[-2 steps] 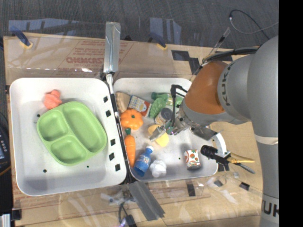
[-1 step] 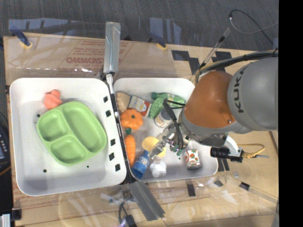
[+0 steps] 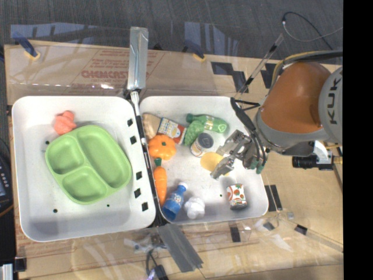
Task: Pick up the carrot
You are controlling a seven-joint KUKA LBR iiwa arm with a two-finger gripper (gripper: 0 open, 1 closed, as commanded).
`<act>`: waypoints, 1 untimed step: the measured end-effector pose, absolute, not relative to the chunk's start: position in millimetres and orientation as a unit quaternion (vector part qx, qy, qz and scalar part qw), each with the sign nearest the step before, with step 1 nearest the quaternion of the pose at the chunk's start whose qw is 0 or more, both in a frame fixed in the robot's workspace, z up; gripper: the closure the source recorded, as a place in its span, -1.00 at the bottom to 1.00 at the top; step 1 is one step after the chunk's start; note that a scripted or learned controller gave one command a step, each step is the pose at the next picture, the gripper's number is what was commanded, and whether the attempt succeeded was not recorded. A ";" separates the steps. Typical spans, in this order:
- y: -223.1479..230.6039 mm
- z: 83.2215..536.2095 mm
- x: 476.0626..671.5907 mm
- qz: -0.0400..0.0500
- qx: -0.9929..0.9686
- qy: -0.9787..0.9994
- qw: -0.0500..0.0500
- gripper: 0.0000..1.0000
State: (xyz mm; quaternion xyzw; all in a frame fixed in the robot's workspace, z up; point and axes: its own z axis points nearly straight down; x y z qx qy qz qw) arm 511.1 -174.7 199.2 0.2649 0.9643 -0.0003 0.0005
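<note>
The carrot [image 3: 159, 182] is orange with a green top and lies lengthwise against the left wall of the right bin [image 3: 256, 182], just below an orange pumpkin-like toy [image 3: 162, 147]. My gripper [image 3: 228, 155] hovers over the middle-right of that bin, well to the right of the carrot and apart from it. Its two fingers stand open. A yellow piece [image 3: 210, 159] lies at their left tips, and nothing looks clamped.
In the right bin are a green bottle [image 3: 207, 123], a small tin [image 3: 204, 143], a printed packet [image 3: 165, 127], a blue bottle [image 3: 173, 198], a white lump [image 3: 195, 207] and a red can [image 3: 236, 195]. The left bin holds a green divided plate [image 3: 87, 162] and a pink toy [image 3: 65, 121].
</note>
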 end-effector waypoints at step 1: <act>-165.6 115.4 555.7 0.000 0.419 0.908 0.001 1.00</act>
